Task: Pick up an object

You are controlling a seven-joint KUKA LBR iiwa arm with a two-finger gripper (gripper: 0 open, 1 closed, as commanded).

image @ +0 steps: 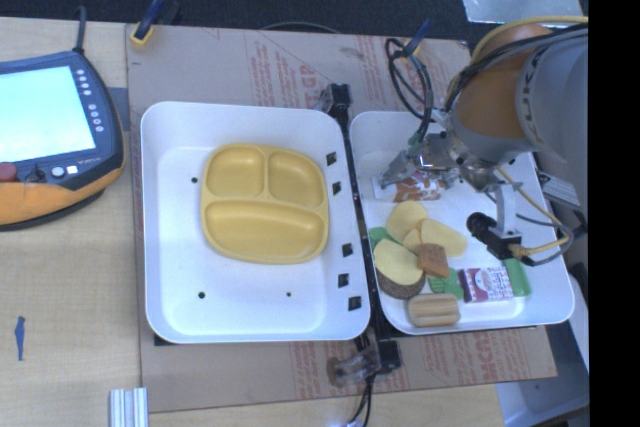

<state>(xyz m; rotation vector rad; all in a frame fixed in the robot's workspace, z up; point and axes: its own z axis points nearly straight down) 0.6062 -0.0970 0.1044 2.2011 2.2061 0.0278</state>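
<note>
A wooden bench (60,315) under dark flooring carries a control pendant (50,135) at far left, then a brown cardboard sheet (250,50) bearing two white bins. The left bin (170,305) holds a yellow divided tray (265,202). In the right bin (555,305), pale potato-like slices (420,230), a brown block (433,260), a tan bun-shaped piece (433,310) and a green-and-red packet (490,283) cluster near the front. The gripper (425,160) hangs over the bin's rear, just above a crinkled snack wrapper (408,187); whether the fingers are spread or closed cannot be told.

One fixed camera looks down slantwise on both white bins (160,215).
</note>
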